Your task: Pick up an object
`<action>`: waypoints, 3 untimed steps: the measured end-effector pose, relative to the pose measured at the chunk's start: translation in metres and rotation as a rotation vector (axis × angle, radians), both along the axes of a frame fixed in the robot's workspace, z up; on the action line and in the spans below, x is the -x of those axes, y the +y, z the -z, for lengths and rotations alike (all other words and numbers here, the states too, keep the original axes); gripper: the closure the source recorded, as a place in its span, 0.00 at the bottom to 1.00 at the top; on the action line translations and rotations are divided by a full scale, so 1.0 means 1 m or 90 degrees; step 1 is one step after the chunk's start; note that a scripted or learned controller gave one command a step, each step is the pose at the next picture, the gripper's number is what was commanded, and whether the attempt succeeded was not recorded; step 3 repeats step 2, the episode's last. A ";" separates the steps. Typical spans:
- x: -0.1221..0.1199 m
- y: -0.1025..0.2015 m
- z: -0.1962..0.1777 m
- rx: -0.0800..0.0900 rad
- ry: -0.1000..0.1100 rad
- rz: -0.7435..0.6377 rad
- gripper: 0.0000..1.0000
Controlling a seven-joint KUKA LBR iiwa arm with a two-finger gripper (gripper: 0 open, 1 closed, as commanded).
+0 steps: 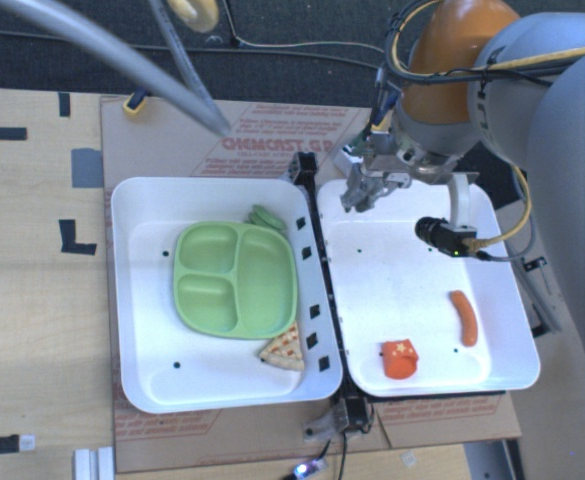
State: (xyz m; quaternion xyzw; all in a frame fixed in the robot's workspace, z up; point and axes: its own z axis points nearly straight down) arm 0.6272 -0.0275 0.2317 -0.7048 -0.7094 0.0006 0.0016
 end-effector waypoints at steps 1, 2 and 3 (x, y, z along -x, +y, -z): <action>0.000 0.057 -0.008 0.000 -0.002 -0.001 1.00; 0.012 0.110 -0.004 0.000 0.000 0.000 1.00; 0.012 0.110 -0.004 0.000 0.000 0.000 1.00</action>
